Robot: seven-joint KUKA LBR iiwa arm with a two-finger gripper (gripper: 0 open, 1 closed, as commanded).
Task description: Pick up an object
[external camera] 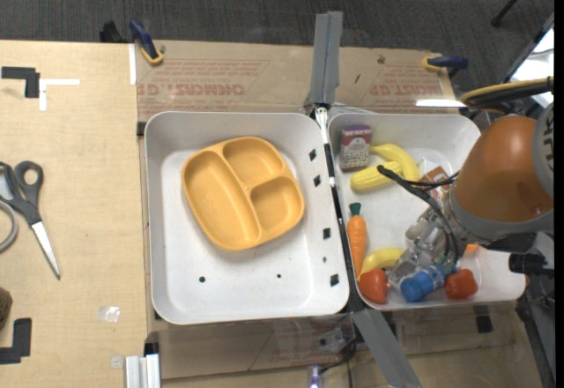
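Now we see our metal two-finger gripper point(421, 256) low in the right white bin point(458, 123), right over a small blue rounded plastic toy point(418, 287) lying just below it near the front wall, though its grip we cannot tell.

Glossy plastic bins point(167, 227); matt yellow plate point(242, 192); wood bench point(70, 201).
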